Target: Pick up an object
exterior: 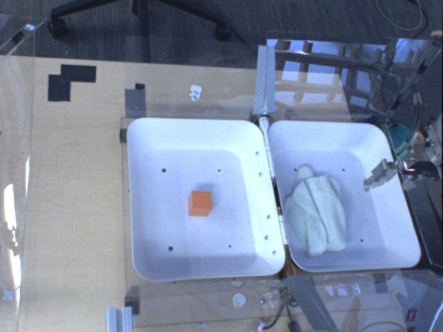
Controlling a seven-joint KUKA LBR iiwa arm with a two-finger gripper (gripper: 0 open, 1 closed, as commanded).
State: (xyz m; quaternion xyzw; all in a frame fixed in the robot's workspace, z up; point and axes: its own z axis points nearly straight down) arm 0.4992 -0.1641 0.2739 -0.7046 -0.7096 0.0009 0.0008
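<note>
Camera view: gripper low over right bin's right rim, finger state unclear, beside towel.

This is looking like a robotics lab or test room rather than a home or shop: a pale wooden bench is carrying two shallow white bins fixed side by side, with black tape marks sticking to its surface and clear guard panels standing around it. Beyond the bench, the wheeled base of an office chair is sitting on dark carpet, and loose cables are trailing beside metal framing at the upper right.
</note>
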